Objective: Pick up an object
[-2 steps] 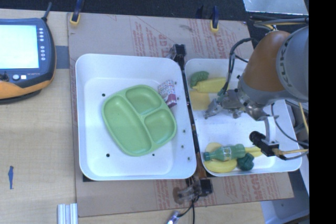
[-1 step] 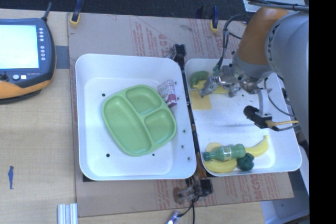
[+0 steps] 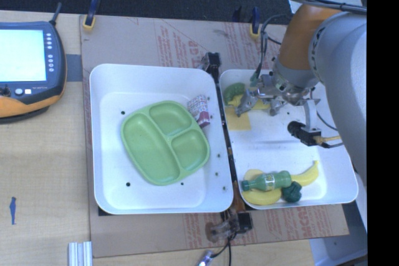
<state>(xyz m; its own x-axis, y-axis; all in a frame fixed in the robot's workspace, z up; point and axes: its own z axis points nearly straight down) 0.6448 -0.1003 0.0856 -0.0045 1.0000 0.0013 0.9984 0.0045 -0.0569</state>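
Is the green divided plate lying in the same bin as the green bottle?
No, the green divided plate lies in the left bin, the green bottle in the right one.

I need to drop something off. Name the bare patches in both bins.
Left bin: bare strips around the green divided plate, widest along the near edge. Right bin: bare middle floor between the hand and the green bottle. Crowded: its far end under the hand, and its near edge, with bottle and banana.

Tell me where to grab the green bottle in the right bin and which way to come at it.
Probably best to grip the green bottle across its labelled middle, coming straight down from above. It lies on its side, long axis running left to right, resting on the banana, so its narrow width faces up. The bin wall is close, so a side approach looks cramped.
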